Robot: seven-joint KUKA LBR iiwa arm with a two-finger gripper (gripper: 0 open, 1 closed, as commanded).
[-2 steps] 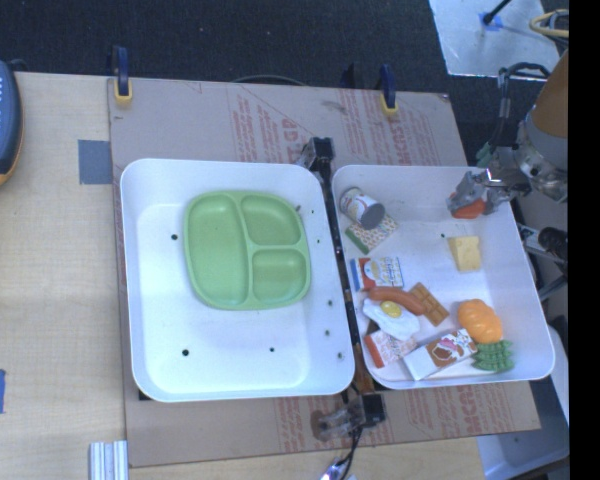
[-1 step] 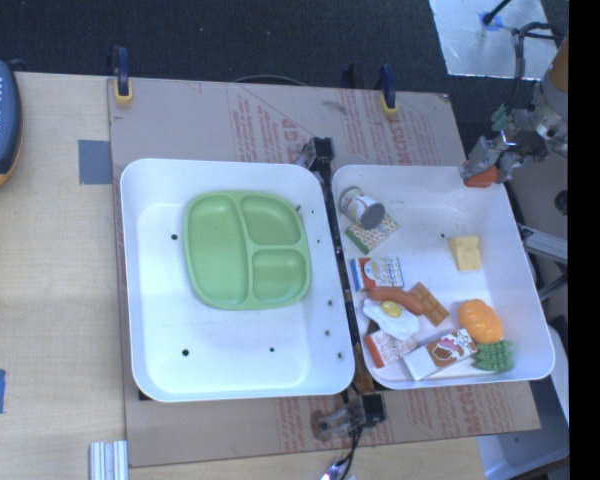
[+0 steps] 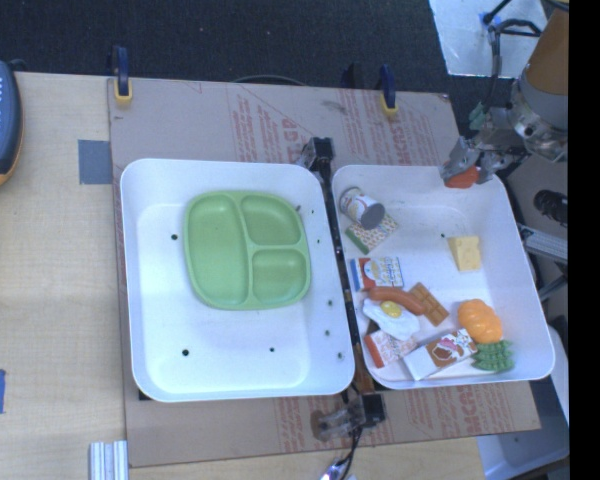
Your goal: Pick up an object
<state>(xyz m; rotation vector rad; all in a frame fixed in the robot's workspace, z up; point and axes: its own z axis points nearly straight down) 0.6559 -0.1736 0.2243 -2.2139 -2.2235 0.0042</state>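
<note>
End effector [image 3: 470, 165] sits over the right bin's [image 3: 520, 268] far corner with a small red object [image 3: 462, 177] gripped between its fingers, as I read it.

Two white bins [image 3: 140, 298], one green divided plate [image 3: 247, 249], one small can [image 3: 361, 208], one yellow block [image 3: 466, 253], one orange fruit [image 3: 479, 319], one fried egg [image 3: 391, 314], several small food cartons [image 3: 440, 354]

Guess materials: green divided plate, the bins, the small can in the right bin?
Green divided plate: likely molded plastic, matte, uniform colour with soft rounded ridges. Bins: white, smooth, probably thin formed plastic, with rounded corners and a slight sheen. Small can: looks metallic, with a grey shiny end; too small to be sure.
</note>
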